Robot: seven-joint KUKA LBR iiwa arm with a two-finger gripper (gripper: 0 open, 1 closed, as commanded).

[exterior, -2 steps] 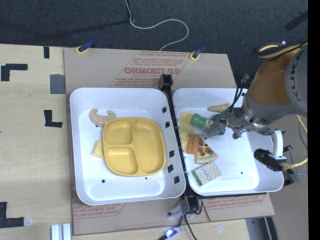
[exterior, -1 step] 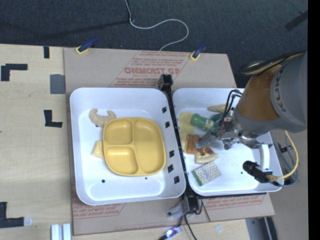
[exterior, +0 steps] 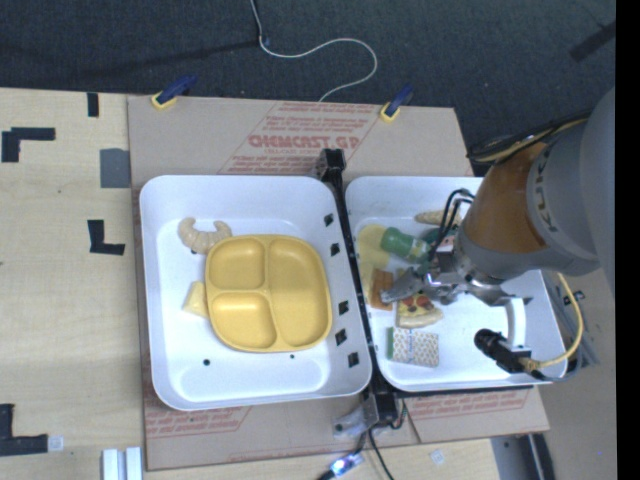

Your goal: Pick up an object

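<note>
My gripper (exterior: 412,286) reaches down into the right bin (exterior: 520,363), right over a heap of small items. Under it lie a pizza-slice toy (exterior: 417,315), an orange-brown piece (exterior: 381,288), a green bottle-like item (exterior: 402,241) and a yellow piece (exterior: 371,238). A pale patterned packet (exterior: 414,347) sits nearer the bin's front. A tan stick-like item (exterior: 429,216) lies at the back. The gripper's tips sit among the pile and I cannot see how they stand.
The left bin (exterior: 165,268) holds a yellow divided plate (exterior: 268,292), a tan curled piece (exterior: 200,233) and a pale yellow wedge (exterior: 194,299). The bins' shared divider (exterior: 347,268) runs just left of the pile. The arm's grey body and orange band (exterior: 505,218) cover the right bin's right part.
</note>
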